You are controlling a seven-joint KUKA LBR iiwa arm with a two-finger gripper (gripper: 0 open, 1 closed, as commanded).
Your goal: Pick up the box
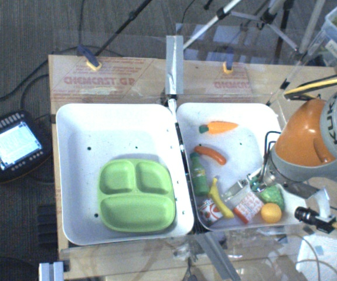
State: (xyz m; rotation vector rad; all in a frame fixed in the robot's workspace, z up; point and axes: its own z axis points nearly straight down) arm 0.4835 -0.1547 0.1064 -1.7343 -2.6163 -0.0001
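Two white bins sit side by side, and the box [248, 206] lies in the right bin [256, 130], near its front wall, between a yellow banana [220, 199] and an orange fruit [271, 213]. It is a small flat carton, white on its upper face with red along the lower end and some faint print too small to read. Its long axis runs on a slant, from the upper right beside the gripper [256, 183] down toward the bin's front left. The gripper hangs just above the box's upper end, beside a silvery packet [235, 191]; whether its tips are spread or pressed together cannot be told, since the arm's orange band hides much of it. Farther back lie a carrot [218, 127], a sausage [210, 154] and a green bottle [199, 174]. The left bin [77, 127] holds a green divided tray [136, 195].
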